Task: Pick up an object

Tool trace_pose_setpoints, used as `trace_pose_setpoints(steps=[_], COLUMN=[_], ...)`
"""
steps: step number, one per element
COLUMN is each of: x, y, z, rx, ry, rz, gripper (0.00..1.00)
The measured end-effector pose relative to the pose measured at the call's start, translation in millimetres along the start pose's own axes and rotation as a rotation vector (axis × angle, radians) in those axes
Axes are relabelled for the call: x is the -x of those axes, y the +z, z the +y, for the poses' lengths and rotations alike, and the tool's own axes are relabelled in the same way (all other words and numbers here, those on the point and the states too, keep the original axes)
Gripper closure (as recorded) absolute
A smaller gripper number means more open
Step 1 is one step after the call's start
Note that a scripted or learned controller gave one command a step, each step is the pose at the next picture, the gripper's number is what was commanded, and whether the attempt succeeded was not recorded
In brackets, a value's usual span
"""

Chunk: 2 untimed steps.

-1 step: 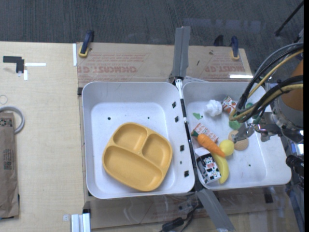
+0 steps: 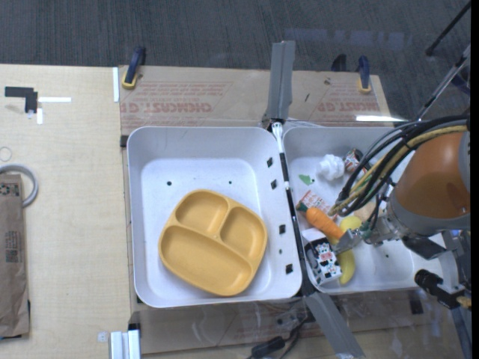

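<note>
The right bin (image 2: 389,271) holds several small items. An orange carrot (image 2: 326,221) lies near its left wall, with a yellow banana (image 2: 346,266) just below it. A black and white packet (image 2: 322,259) sits beside the banana, a red and white wrapper (image 2: 311,200) lies above the carrot, and a crumpled white piece (image 2: 329,166) lies toward the back. My gripper (image 2: 364,232) reaches in from the right, low over the carrot's right end and the banana's top. Cables and the orange-banded wrist (image 2: 434,182) cover most of it.
The left bin (image 2: 150,200) holds a yellow divided plate (image 2: 213,241). A grey divider bar (image 2: 281,81) stands at the back between the bins. A brown paper bag (image 2: 13,253) lies on the bench at the far left.
</note>
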<state>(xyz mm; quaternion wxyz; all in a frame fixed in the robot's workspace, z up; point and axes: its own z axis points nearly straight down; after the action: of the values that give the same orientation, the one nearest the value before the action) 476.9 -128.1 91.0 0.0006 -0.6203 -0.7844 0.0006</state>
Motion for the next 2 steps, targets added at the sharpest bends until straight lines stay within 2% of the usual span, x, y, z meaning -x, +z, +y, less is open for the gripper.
trace_pose_setpoints(steps=[1, 2], x=[-55.2, 0.0], y=[-99.5, -13.9], z=[13.2, 45.3], rx=[-0.002, 0.007], ry=[0.202, 0.205], rz=[-0.001, -0.005], gripper=[0.00, 0.00])
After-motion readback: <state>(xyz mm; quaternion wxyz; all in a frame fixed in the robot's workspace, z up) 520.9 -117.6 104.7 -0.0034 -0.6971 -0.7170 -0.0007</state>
